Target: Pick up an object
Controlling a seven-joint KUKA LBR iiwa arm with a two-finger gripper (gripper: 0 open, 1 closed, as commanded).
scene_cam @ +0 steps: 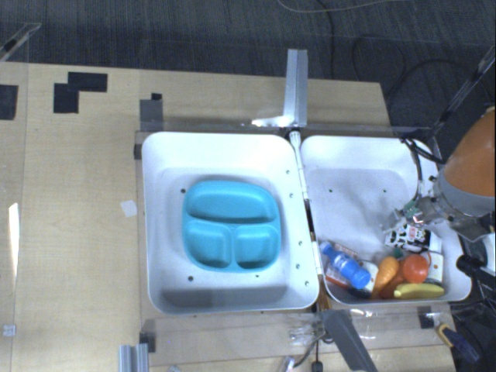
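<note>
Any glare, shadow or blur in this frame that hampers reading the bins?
Camera view: evenly lit; soft shadow along the left bin's near wall; bright glare strip at the bench's left edge; the gripper area is small and indistinct; the blue tray reads clearly.

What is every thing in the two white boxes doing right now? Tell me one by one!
Blue tray: lies flat in the left bin, right side up, compartments showing.
Blue bottle: lies on its side in the right bin.
Orange toy: leans beside the bottle.
Red-orange ball: rests in the bin's near corner.
Yellow banana: lies flat against the near wall.
Gripper: low in the right bin, above the toys.
</note>
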